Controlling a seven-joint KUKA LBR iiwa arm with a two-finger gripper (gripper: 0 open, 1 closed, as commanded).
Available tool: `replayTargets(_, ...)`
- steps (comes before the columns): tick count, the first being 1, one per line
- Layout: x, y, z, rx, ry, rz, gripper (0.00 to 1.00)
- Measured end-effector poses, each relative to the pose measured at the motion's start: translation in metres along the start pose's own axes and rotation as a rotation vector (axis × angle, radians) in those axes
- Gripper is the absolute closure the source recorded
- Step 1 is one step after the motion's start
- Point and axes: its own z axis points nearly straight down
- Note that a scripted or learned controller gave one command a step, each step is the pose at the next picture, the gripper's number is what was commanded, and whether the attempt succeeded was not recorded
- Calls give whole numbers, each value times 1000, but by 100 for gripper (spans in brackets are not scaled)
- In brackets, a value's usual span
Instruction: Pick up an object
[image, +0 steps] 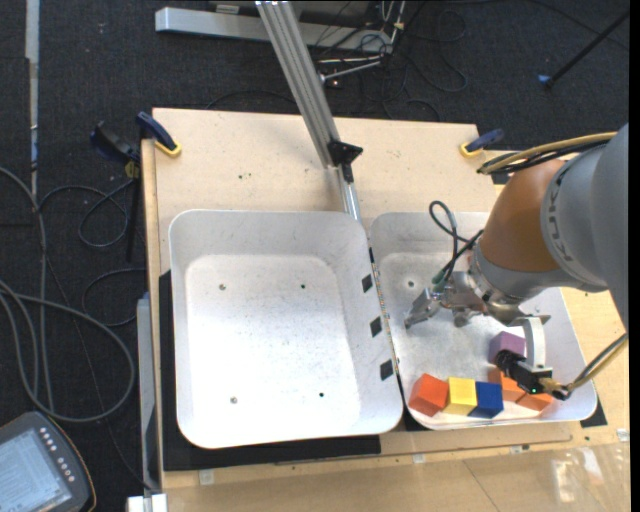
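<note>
Your claw (418, 312) hangs low over the bare floor of the right bin (400, 245), its tip toward the divider. You cannot tell from this slant how the claw is set, and nothing shows in its grasp. The objects lie behind and toward the near edge from it: a purple block (509, 346) closest, under the wrist side, then a row along the bin's near wall, with an orange block (429, 393), a yellow block (462, 394) and a blue block (489, 399) touching one another. Beyond the claw's tip sits the left bin (190, 240). You should judge the pick as not yet made; reaching, closing and lifting all remain.
</note>
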Motion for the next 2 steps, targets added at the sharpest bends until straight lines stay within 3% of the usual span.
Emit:
replayTargets(1, 0, 1, -11, -3, 0, 0, 100)
replayTargets(2, -3, 8, -56, -7, -1, -2, 100)
